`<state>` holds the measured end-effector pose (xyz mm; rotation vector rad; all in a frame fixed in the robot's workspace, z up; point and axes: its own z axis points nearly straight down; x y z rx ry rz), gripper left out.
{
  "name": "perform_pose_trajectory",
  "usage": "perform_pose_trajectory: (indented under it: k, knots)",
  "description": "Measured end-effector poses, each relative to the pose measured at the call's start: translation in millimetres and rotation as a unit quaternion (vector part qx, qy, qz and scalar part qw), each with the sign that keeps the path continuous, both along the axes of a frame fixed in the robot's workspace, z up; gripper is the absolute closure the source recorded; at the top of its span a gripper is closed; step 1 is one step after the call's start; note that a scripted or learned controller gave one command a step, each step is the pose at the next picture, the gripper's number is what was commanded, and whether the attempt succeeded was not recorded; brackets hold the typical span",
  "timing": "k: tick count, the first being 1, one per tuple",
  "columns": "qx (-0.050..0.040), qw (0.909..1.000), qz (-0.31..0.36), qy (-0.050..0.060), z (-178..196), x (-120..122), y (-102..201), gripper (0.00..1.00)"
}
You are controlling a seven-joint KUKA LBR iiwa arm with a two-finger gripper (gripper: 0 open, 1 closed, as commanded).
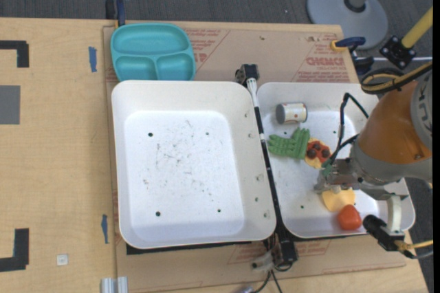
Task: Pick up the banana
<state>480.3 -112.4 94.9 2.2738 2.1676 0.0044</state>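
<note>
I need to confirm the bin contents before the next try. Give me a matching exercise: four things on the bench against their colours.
Things:
1. can
2. leafy toy
3. round toy
4. divided tray

Colours:
A. green
B. teal
C. silver
D. orange-red

Pairs: 1-C, 2-A, 3-D, 4-B.

The first three lie in the right bin; the tray sits on the bench behind the left bin.

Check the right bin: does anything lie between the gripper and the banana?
Nothing visible does. The gripper hangs directly over the banana, partly hiding it. An orange ball lies close beside the banana, on its near side.
</note>
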Motion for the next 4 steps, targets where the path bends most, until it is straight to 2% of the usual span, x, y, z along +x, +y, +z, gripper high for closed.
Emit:
perform_pose_trajectory:
  k: [1,2,3,4]
  knots:
    - [-0.0007,1.0000,-0.008,0.000,162.9,-0.2,53.7,1.00]
    - [-0.0002,0.9884,0.152,0.002,89.5,-1.4,93.6,1.00]
    - [-0.0009,0.9932,0.116,0.001,89.4,-1.1,162.6,1.00]
    - [-0.0012,0.9933,0.116,0.000,99.3,-0.3,162.4,1.00]
